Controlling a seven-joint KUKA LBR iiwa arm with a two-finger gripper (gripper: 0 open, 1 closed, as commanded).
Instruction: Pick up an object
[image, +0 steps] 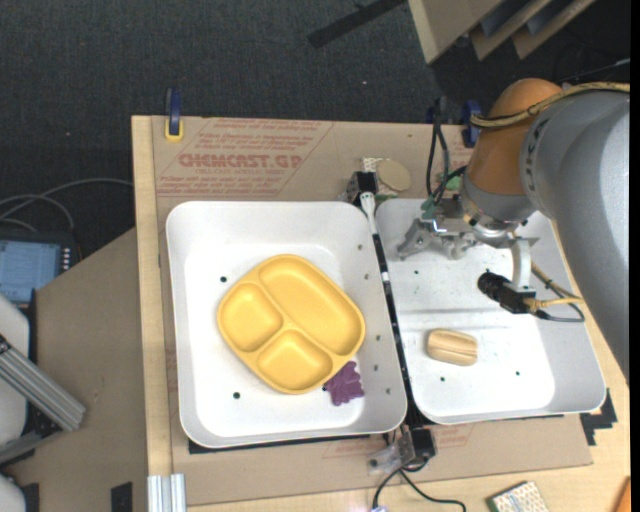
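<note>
A tan, bun-shaped object lies in the right bin, near its middle. In the left bin sits a yellow divided plate, with a small purple object touching its lower right edge. My gripper hangs over the far part of the right bin, below the orange wrist band, above and apart from the tan object. Nothing is seen in its grasp.
The grey arm covers the right bin's far right corner. A black part with cables hangs beside the gripper. The raised divider separates the two bins. The cardboard bench edge runs behind them.
</note>
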